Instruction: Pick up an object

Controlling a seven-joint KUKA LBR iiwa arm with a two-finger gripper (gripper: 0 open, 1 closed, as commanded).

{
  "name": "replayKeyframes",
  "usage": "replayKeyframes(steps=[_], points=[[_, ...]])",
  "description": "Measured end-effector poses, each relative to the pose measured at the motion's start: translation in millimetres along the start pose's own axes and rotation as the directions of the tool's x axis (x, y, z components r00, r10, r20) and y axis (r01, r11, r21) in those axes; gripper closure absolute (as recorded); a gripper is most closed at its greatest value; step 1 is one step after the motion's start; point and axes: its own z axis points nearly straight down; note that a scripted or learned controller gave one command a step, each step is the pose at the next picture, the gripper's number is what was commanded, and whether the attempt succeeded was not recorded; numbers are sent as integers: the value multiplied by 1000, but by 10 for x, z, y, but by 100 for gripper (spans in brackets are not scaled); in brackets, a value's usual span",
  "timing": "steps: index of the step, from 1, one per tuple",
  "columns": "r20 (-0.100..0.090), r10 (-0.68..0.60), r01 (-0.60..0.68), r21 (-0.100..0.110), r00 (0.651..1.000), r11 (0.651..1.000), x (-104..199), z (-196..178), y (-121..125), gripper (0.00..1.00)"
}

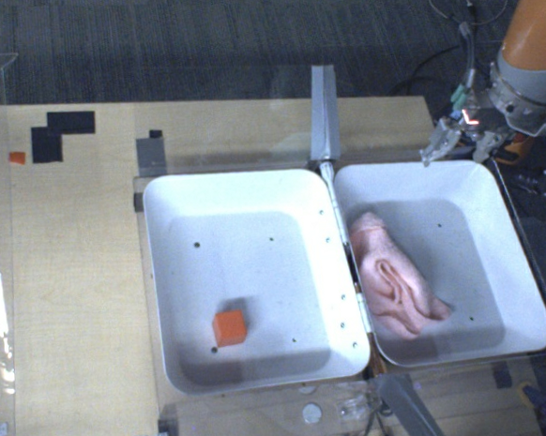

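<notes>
Two bins side by side, so let's sweep across. Far left on the bench [74,322], some black blocks [59,133] and a tiny orange tab [17,158], none of that in play. Left bin [164,268] next: one orange cube [230,328] sitting near the front, a bit left of ctr, well clear of the walls. Over the divider [322,114] into the right bin [510,241]: a pink, floppy, folded thing, the pink toy [395,278], lying diagonally, its upper end just beside the inner wall.

Now the gripper [460,136], hanging above the right bin's back rim near the top right corner, well apart from both objects. Looks empty, nothing between the fingers, and they seem spread somewhat, tho it's small and cluttered w/ cables so don't hold me to how wide.

Step in hand, I'd say: approach, target not yet committed. Pink toy is nearer. To do it well: come down over its thick middle, away from the wall, fingers across the narrow width, go deep enough to bite soft material, close firmly before lifting. Cube's the cleaner grab but needs a long reach; square the fingers to its flat faces
</notes>
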Motion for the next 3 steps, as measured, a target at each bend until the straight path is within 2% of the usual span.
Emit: replayKeyframes(steps=[1,2,3], points=[[0,-59,59,-6,998,998,72,1667,-21,0],[1,-71,71,-9,997,997,296,1744,-878,0],[0,-174,174,-7,985,985,674,743,-771,0]])
